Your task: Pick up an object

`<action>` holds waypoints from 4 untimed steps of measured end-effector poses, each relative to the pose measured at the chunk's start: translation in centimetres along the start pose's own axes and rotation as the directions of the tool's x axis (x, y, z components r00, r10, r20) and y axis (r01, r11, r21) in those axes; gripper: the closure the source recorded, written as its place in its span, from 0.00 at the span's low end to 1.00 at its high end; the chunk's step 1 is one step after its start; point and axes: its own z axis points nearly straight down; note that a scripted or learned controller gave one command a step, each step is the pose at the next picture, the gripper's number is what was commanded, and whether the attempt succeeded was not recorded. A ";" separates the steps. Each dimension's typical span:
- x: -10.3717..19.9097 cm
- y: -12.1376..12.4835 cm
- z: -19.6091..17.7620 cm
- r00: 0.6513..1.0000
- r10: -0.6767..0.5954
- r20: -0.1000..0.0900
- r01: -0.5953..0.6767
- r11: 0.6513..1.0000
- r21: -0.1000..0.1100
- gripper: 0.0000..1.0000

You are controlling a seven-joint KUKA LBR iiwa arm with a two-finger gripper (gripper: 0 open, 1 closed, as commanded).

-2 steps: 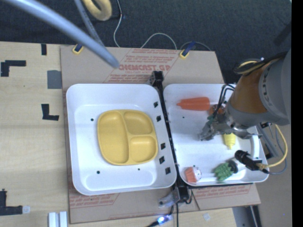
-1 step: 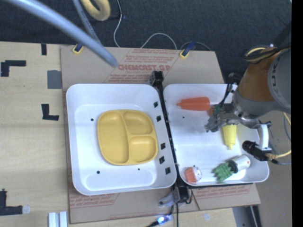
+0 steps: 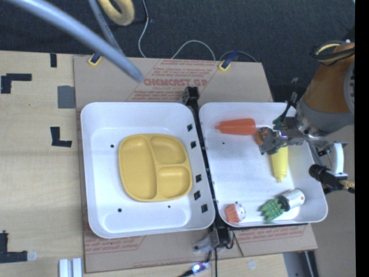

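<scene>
The gripper hangs low in the right bin, just above the upper end of a yellow corn-shaped toy beside an orange carrot. Its grip cannot be told; no pick is yet evident, and the lift remains.

Both white bins, the left bin and the right bin, look like smooth, slightly glossy plastic, and the yellow divided plate in the left one has a duller, matt plastic finish. Under them lies a flat sheet of brown cardboard with red print, matt and papery, on a counter of pale wood-look board. The toy carrot, at about 11 o'clock in the right bin, looks like smooth matt plastic.
</scene>
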 end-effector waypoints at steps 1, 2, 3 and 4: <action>-0.3 0.3 -6.3 1.000 0.000 0.001 0.000 1.000 -0.002 1.00; 4.8 0.5 -4.8 1.000 -0.004 -0.002 0.005 1.000 0.006 1.00; 10.5 0.8 -5.4 1.000 -0.007 -0.003 0.007 1.000 0.004 1.00; 16.0 1.0 -5.8 1.000 -0.006 -0.003 0.006 1.000 0.005 1.00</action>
